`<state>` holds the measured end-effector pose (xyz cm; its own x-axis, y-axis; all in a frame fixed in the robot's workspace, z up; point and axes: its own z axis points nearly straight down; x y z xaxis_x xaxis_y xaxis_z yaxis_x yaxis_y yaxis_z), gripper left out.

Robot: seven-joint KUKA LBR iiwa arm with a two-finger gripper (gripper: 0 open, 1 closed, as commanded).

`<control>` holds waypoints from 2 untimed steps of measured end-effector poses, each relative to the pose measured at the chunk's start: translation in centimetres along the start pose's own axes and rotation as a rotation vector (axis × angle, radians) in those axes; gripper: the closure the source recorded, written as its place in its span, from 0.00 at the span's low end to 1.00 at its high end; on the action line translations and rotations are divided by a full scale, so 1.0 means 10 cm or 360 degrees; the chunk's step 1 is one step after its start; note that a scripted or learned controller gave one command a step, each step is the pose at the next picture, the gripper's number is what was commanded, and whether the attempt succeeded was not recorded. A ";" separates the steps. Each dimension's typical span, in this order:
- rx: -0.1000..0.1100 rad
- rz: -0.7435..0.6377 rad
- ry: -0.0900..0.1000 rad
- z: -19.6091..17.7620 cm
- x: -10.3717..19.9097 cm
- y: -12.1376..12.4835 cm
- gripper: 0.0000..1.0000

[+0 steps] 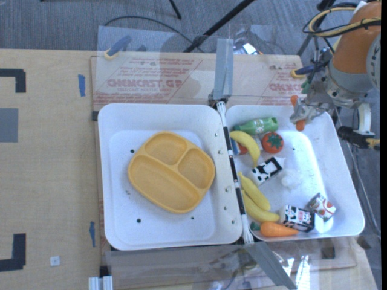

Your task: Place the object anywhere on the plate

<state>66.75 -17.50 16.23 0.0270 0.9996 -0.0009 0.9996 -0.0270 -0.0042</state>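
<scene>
The gripper (300, 117) hovers over the right bin's (338, 162) far corner; its closure cannot be judged. The toys lie crowded in that bin, the plate (171, 171) bare. Risk: tight packing may cause a missed or double pick.

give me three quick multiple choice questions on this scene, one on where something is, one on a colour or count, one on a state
1. Where does the plate lie?
A. in the left bin
B. in the right bin
C. on the floor

2. What colour is the carrot?
A. blue
B. orange
C. white

3. What lies on the plate?
A. a banana
B. a tomato
C. nothing yet

Answers:
1. A, the plate sits in the left bin, away from the toys.
2. B, the carrot at the near edge of the right bin is orange.
3. C, its three compartments are bare; the bananas and tomato lie in the right bin.
</scene>
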 end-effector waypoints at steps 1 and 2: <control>0.0003 0.0307 0.0003 -0.29 0.98 -0.06 1.00; 0.0005 -0.0011 0.0002 -0.26 1.56 -0.70 1.00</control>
<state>60.14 -1.73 18.83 0.0199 0.9998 0.0005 0.9998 -0.0199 -0.0074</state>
